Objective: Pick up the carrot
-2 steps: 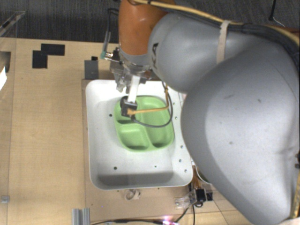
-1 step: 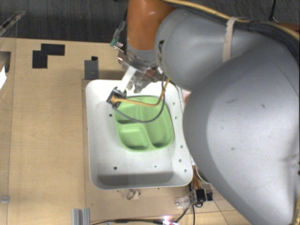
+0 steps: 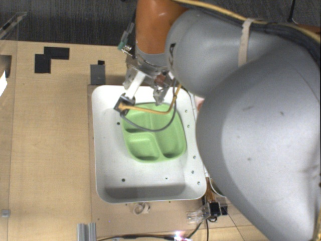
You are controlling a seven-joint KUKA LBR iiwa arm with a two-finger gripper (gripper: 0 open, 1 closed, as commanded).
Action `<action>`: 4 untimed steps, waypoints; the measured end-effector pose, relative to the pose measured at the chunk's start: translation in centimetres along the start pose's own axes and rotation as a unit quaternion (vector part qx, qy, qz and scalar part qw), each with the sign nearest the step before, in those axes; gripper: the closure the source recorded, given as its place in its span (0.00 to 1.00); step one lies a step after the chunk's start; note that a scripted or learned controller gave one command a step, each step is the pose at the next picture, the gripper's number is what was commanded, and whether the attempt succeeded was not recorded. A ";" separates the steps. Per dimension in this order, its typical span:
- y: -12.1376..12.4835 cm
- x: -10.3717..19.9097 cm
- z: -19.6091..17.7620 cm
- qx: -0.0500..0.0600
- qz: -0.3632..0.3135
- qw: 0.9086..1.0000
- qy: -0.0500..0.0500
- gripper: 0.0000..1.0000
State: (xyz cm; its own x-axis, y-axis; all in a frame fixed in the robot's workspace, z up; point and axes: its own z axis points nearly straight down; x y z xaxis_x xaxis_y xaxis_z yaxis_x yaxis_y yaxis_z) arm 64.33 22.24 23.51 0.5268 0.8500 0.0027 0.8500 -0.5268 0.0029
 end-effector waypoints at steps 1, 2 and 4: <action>0.0 0.2 -1.2 -0.002 -0.004 1.000 0.002 1.00; -5.3 -1.7 6.3 0.003 0.075 0.997 -0.002 1.00; -2.8 -0.1 -8.3 -0.003 0.038 0.999 0.005 1.00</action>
